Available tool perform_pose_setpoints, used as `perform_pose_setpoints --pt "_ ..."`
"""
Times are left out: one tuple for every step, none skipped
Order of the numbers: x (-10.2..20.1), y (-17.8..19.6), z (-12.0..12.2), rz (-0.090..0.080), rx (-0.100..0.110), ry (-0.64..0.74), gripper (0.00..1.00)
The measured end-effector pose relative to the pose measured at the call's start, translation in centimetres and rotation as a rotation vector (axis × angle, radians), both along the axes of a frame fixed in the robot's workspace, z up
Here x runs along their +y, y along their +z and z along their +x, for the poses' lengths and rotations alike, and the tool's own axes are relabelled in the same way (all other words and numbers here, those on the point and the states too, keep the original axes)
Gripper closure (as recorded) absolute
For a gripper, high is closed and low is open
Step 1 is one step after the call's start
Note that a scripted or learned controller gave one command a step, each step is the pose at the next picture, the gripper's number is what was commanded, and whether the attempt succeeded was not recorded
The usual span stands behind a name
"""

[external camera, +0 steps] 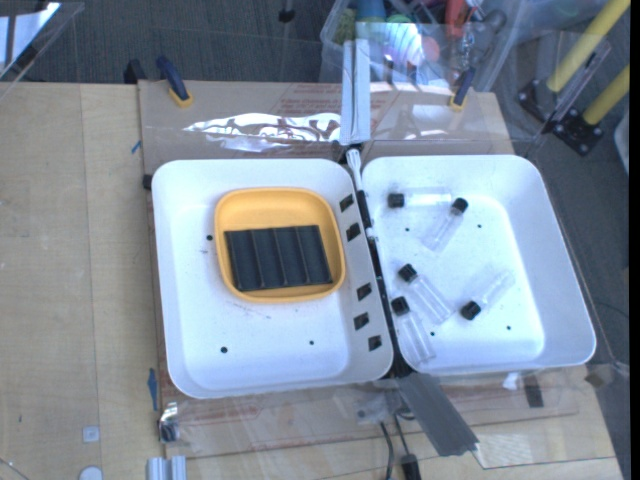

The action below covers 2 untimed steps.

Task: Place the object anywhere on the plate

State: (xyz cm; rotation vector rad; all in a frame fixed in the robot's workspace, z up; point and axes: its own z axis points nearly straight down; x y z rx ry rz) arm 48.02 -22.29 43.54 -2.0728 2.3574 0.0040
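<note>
Clear plastic vials with black caps [443, 221] lie scattered in the right bin [560, 268], well apart from the yellow plate [228, 213] in the left bin [180, 298]. Probably light, stiff, slippery – likely to roll away. Best taken across the middle of the body. End effector: cannot tell its state.

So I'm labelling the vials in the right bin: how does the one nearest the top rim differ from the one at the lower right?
The top vial lies nearly level, its black cap at the left end; the lower-right vial lies on a slant, cap at its lower left. The top vial sits by the right bin's far wall, the lower-right vial nearer the front. Both are clear with black caps, lying flat.
</note>
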Motion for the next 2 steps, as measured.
perform_pose_setpoints --pt "0.02 -0.01 0.03 -0.001 -0.003 0.245 1.0" --pt "0.55 -0.04 0.21 -0.001 -0.004 0.518 1.0"
